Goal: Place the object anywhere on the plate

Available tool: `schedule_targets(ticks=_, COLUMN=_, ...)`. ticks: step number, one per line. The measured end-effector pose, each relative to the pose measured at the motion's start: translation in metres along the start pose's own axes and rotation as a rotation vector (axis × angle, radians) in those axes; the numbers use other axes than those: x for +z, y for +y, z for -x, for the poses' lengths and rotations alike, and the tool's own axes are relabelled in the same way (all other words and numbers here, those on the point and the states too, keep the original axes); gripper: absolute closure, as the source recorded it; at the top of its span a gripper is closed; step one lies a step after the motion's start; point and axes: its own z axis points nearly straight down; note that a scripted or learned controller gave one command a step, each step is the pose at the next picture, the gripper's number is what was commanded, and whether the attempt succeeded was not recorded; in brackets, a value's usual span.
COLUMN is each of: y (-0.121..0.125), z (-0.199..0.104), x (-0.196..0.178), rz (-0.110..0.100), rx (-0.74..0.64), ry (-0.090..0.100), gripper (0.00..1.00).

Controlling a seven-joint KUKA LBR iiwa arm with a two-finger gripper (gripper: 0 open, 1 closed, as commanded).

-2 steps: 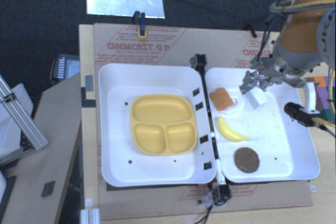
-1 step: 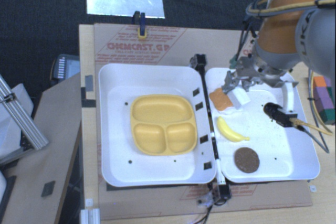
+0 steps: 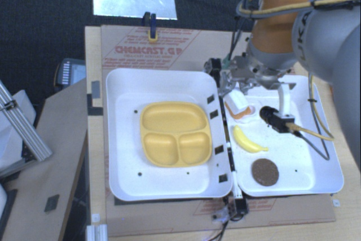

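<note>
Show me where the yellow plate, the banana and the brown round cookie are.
yellow plate (image 3: 169, 115): camera view, on its upper large compartment.
banana (image 3: 248, 141): camera view, on its middle.
brown round cookie (image 3: 264, 171): camera view, on its centre.

Robotics lab: arm (image 3: 316, 36) over taped bins (image 3: 169, 189).

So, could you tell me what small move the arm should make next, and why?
Probably lower the gripper onto the white and orange object just below it in the right bin. The yellow plate in the left bin holds nothing yet.
</note>
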Motion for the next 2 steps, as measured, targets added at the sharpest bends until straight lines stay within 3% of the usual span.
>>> schedule_targets(ticks=2, y=0.028, z=-0.096, x=-0.004, rz=0.001, rx=0.003, ry=-0.001, gripper=1.00)
